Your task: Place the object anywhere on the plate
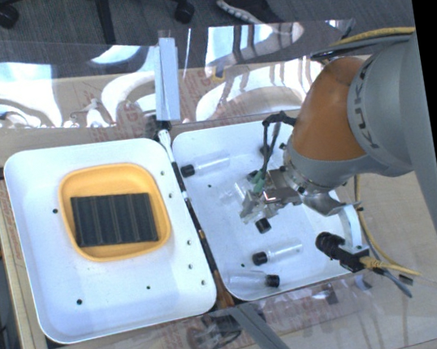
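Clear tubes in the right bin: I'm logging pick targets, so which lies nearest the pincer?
The black-capped tube just below the pincer; the others lie by the bin's top and bottom edges.

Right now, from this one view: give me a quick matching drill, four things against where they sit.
Things:
1. yellow plate
2. gripper
3. office chair base
4. clear tube with black cap

Places:
A. on the floor beyond the bench
B. in the left bin
C. over the middle of the right bin
D. near the far left corner of the right bin

Pairs: 1-B, 2-C, 3-A, 4-D
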Controlling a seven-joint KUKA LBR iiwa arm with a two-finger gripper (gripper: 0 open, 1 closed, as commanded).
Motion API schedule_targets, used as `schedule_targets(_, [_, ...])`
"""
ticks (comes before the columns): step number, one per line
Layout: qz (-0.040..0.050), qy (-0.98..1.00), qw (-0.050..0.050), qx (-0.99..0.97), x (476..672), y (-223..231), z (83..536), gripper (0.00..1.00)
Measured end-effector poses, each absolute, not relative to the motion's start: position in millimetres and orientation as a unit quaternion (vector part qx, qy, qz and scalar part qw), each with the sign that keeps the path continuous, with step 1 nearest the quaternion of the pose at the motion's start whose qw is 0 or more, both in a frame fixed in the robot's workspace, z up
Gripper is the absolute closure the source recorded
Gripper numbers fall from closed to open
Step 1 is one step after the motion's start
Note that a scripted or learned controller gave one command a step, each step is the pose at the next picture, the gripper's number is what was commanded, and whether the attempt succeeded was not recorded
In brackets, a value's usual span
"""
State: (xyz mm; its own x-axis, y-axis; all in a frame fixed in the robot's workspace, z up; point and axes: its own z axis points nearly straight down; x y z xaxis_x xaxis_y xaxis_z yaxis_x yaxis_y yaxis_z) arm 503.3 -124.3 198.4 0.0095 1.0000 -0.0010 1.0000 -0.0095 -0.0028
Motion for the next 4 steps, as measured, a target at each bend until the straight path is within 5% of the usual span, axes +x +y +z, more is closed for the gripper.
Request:
schedule_targets(1, [0.0026, -0.732, 0.003, -0.681, 475.6, -74, 196, 1.00])
schedule_targets(2, [0.0001, -0.805, 0.000, -0.593, 572.1, -44, 246, 1.00])
schedule_targets(3, [0.0013, -0.845, 0.002, -0.534, 553.2, 24, 213, 1.00])
schedule_targets(4, [0.0013, -0.845, 0.002, -0.534, 553.3, 24, 213, 0.00])
